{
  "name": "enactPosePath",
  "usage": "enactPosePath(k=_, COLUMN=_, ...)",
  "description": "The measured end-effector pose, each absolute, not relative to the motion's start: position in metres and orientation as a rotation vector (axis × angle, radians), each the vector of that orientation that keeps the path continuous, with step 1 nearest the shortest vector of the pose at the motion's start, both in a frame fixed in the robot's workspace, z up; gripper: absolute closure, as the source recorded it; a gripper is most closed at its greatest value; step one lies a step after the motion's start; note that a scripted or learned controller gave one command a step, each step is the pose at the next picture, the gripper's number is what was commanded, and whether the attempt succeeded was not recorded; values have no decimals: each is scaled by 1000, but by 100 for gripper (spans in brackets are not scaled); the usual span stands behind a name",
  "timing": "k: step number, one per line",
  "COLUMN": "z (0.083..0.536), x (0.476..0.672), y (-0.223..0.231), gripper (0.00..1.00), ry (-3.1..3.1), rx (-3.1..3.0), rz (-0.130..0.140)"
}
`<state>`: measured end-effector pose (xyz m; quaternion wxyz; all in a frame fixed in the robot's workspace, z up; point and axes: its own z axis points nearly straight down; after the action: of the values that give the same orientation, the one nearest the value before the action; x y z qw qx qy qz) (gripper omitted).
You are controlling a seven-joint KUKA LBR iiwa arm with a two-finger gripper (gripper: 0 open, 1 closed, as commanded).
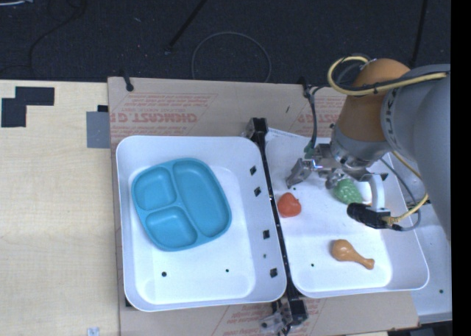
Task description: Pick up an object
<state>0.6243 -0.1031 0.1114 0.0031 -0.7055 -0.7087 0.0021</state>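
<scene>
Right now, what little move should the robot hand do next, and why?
Probably slide toward the red-orange object and lower over it. The gripper sits just above it in the right bin, holding nothing I can see, and that object lies closest.

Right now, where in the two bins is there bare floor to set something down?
Left bin: bare strip along its near edge below the blue tray. Right bin: bare patch between orange-red ball and drumstick. Crowded at its far side around gripper and green object.

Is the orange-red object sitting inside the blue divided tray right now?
No. The orange-red object lies on the floor of the right bin, while the blue divided tray sits in the left bin.
</scene>
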Motion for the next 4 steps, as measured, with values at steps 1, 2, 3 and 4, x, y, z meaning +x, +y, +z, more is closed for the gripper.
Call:
enactPosePath(k=1, z=86, x=624, y=-101, gripper=0, ry=-2221, rx=-2215, rz=6)
enactPosePath(k=2, z=97, x=624, y=-102, gripper=100, ry=-2220, rx=-2218, rz=5)
enactPosePath(k=3, z=145, x=624, y=-110, gripper=100, ry=-2223, rx=-2223, rz=-1)
enactPosePath(k=4, z=198, x=635, y=-112, gripper=100, ry=-2225, rx=-2223, rz=-4)
